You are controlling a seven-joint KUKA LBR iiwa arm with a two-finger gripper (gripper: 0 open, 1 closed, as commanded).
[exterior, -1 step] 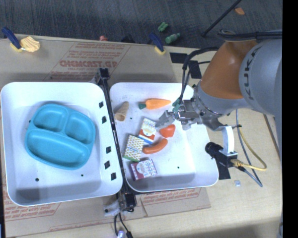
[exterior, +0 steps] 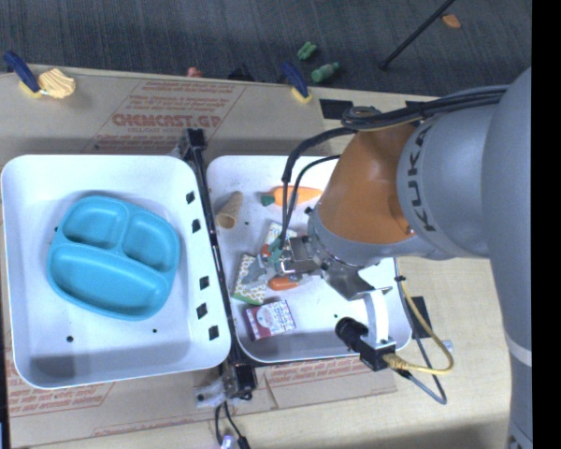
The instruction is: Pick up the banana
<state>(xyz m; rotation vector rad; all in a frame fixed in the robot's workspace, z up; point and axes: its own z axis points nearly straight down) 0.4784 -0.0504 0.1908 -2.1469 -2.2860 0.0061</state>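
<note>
Banana whereabouts impossible to tell.

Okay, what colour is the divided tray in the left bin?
Light blue. The tray shows plainly in the camera view, lying in the white left bin.

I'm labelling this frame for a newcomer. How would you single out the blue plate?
Find the left white bin of the two. The blue plate lies flat in its middle: a sky-blue, rounded, divided tray, unlike the small clutter in the right bin.

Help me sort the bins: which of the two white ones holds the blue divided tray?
The left bin; the blue tray lies alone there, while the right bin holds small items.
</note>
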